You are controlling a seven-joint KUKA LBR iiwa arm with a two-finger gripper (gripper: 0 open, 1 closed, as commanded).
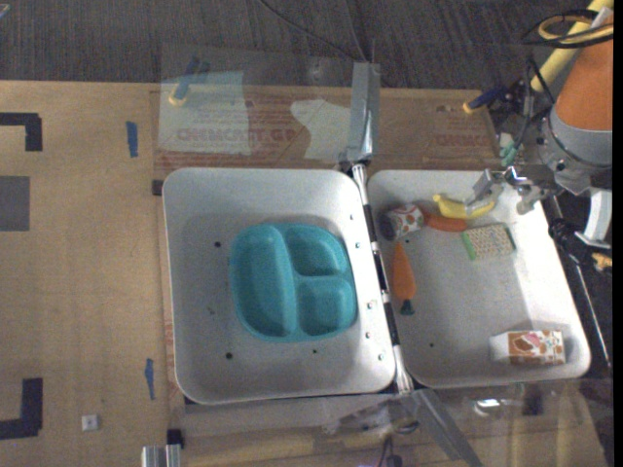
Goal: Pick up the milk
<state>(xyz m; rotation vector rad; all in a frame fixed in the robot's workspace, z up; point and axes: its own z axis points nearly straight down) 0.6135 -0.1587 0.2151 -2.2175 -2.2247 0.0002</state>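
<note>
The wooden bench [88, 290] is spreading under everything, with black tape marks and blue tape bits lying on its left side. On it, the left bin [195, 358] is holding a teal divided tray [292, 280] near its middle. The right bin [458, 348] is lying just beside it, their rims meeting along a metal strip.

My arm [589, 95] is reaching in at the upper right, its orange band partly cut off by the frame edge. My pincer [506, 185] is hanging over the right bin's upper right corner, and I cannot tell how it is standing, since the metal parts are blurring together there.

The milk carton [529, 346] is lying on its side in the lower right corner of the right bin, well apart from my pincer, with nothing touching it.

Up near my pincer, a toy banana [459, 205] is lying across an orange-red piece [446, 224] that I cannot name surely. A green-edged sponge-like block [488, 241] is sitting just beside them. A small can-like thing [404, 221] is tipping against the bin's left wall, its label too blurred for reading. A toy carrot [403, 275] is lying lengthwise below it, along that same wall.
</note>
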